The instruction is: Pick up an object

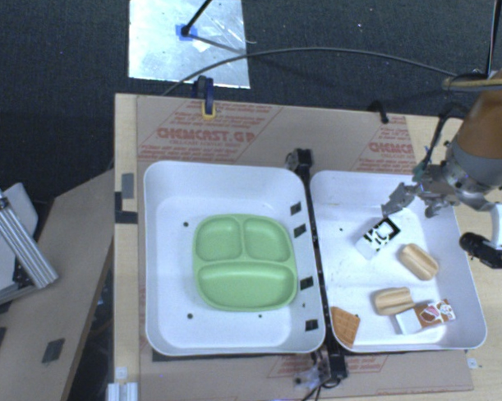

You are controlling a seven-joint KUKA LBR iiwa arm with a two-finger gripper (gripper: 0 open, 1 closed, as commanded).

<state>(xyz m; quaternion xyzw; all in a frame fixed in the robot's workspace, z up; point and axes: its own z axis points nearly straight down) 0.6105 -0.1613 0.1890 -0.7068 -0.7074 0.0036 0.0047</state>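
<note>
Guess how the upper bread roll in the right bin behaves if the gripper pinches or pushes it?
The roll looks rounded and oblong, so a push would probably roll or skid it across the smooth bin floor. It looks like toy food, likely light. Its curved sides may slip from the fingers unless pinched across the short axis.

Bench [126,257] bears two white bins [163,234] side by side.

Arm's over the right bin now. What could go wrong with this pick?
The end effector hangs just above the black-and-white box, which lies tilted near the bin's middle, so it may slip or get nudged rather than gripped. The two bread rolls lie close by and could be knocked if the descent drifts.
</note>
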